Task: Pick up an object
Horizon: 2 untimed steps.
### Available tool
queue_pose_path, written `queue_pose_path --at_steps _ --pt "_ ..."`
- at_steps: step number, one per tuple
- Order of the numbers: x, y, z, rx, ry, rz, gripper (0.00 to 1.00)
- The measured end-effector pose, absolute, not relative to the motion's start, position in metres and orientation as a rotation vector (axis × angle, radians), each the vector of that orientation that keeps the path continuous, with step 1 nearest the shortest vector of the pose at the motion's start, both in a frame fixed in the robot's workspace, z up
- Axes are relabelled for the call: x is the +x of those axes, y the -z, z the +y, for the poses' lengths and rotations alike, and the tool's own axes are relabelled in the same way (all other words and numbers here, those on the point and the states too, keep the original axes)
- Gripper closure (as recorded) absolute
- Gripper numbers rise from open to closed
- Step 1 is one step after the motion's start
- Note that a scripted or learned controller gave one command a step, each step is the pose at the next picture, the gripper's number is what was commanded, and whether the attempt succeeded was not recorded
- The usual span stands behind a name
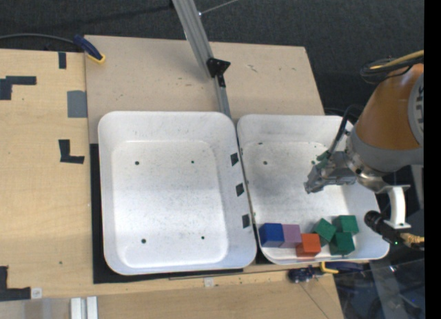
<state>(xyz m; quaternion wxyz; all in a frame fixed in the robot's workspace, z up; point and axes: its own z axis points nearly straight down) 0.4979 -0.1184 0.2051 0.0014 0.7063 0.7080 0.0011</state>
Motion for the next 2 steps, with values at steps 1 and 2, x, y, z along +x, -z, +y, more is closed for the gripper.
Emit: queue_pose_path --at_steps 1,2 --pt "0.499 -0.244 -0.118 2.218 -0.002 2.221 1.00" --pt "0.522 -0.238 -0.079 2.217 0.001 2.228 1.00"
